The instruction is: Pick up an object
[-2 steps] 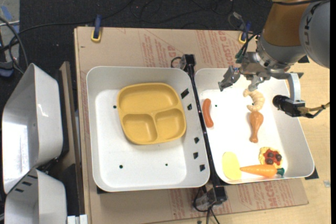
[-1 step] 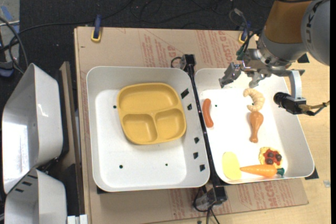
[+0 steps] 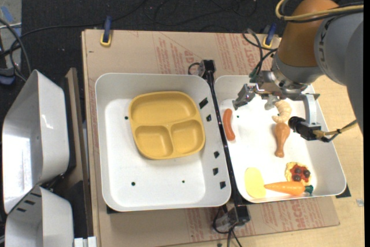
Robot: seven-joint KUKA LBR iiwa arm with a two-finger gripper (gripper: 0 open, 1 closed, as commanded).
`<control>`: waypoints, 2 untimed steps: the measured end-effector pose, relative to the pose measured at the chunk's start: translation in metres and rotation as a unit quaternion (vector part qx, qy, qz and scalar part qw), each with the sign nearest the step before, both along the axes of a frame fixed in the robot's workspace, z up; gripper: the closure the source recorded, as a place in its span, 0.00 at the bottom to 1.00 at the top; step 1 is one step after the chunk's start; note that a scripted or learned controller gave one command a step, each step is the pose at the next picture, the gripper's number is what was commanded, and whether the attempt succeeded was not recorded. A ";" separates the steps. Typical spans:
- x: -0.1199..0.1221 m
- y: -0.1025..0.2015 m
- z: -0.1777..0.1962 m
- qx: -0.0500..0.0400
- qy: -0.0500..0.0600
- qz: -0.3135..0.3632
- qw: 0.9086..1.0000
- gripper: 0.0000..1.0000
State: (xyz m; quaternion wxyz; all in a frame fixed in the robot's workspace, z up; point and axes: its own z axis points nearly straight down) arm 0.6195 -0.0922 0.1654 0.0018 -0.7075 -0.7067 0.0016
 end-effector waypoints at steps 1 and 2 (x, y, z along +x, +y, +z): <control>0.000 -0.007 -0.061 0.000 -0.001 -0.001 1.000 0.00; 0.001 -0.008 -0.071 -0.002 -0.004 -0.001 1.000 0.00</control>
